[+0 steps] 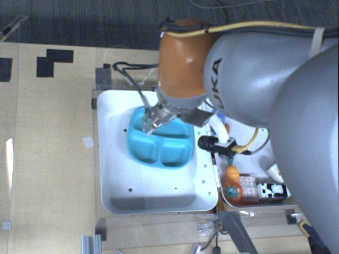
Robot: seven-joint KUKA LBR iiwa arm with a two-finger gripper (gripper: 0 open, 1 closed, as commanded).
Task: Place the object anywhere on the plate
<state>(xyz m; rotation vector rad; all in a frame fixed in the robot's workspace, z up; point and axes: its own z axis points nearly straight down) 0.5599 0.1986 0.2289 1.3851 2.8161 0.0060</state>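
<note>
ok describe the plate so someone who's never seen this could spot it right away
Look at the left white bin. The plate lies in its upper middle, partly under the gripper. It is light blue with divided compartments, unlike the small mixed items in the right bin.

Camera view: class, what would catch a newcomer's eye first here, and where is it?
The huge grey arm with its orange band dominates the upper right. Its end effector hangs over a bright blue divided plate in the left white bin. Small colourful objects sit in the right bin.
</note>
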